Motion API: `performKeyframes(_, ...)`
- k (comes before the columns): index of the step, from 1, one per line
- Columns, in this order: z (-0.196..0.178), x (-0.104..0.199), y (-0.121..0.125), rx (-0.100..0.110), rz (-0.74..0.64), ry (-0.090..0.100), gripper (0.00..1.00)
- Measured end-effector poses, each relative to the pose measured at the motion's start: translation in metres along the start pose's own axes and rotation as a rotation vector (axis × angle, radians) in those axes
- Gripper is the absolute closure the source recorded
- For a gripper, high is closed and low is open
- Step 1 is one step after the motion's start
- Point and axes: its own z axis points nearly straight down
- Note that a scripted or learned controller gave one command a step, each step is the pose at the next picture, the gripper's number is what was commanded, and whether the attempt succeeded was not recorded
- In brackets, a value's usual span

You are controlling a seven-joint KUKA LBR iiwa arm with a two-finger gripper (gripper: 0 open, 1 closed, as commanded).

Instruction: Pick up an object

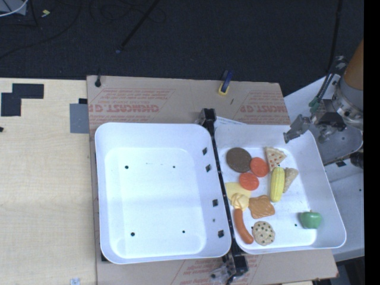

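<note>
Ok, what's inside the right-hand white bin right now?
The right bin holds toy food: a brown patty, two tomato slices, a pizza slice, corn, toast, a hot dog, a cookie and a green piece. The overlapping pieces hide whatever lies beneath them.

You are looking at a robotics lab, not a home. Two white bins (pixel 155 192) sit side by side on a printed cardboard sheet (pixel 178 103) laid over a pale wood bench (pixel 41 183). Loose cables (pixel 71 5) trail across dark carpet (pixel 196 34) behind. Toy food (pixel 261 189) fills the right bin, and a grey arm (pixel 341 108) reaches in from the right.
</note>
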Motion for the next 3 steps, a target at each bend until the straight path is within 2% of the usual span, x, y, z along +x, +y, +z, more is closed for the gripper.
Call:
performKeyframes(1, -0.01, 0.0, 0.0, 0.0, -0.001, 0.001, 1.0)
performKeyframes(2, 0.012, -0.035, 0.045, -0.003, 0.0, -0.002, 1.0)
performKeyframes(3, 0.115, -0.033, -0.035, 0.014, 0.001, 0.005, 1.0)
